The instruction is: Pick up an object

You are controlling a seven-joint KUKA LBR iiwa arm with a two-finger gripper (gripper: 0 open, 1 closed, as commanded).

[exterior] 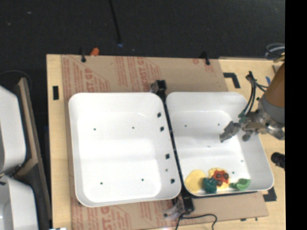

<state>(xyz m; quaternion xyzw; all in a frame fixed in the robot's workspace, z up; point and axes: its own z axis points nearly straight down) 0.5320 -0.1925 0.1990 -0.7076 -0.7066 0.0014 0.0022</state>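
A small heap of objects lies in the front corner of the right bin: a pale yellow round piece, a teal piece, a red and orange piece and a green piece. My gripper hangs over the right side of that bin, behind the heap and apart from it. Its fingers are spread open with nothing between them. One dark finger points left toward the bin's middle.
The left bin sits beside the right one, with a black divider strip between them. Both rest on a brown cardboard sheet on the bench. Cables trail near the arm at the right.
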